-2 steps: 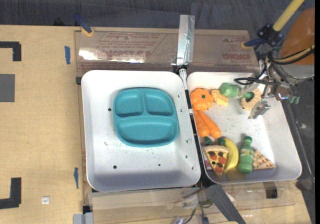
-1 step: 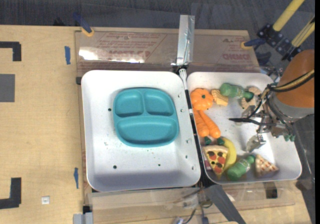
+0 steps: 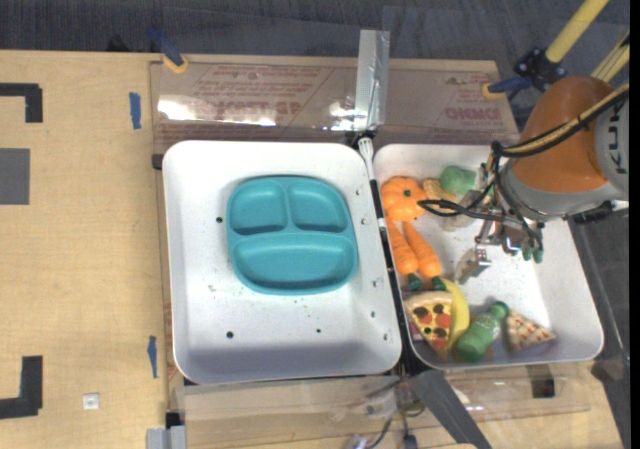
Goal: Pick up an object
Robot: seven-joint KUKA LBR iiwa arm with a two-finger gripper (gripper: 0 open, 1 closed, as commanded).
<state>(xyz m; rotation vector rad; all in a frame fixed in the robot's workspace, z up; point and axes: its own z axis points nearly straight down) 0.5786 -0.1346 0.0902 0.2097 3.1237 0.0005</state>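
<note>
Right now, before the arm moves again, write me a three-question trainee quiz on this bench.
1. True or false: the teal divided plate lies in the left bin.
2. Multiple choice: which lies closest to the divider between the bins? A) the green bottle B) the carrots C) the pizza slice
3. Fill in: the hand hangs over the ____ bin.

Key: 1 true. 2 B. 3 right.
</note>
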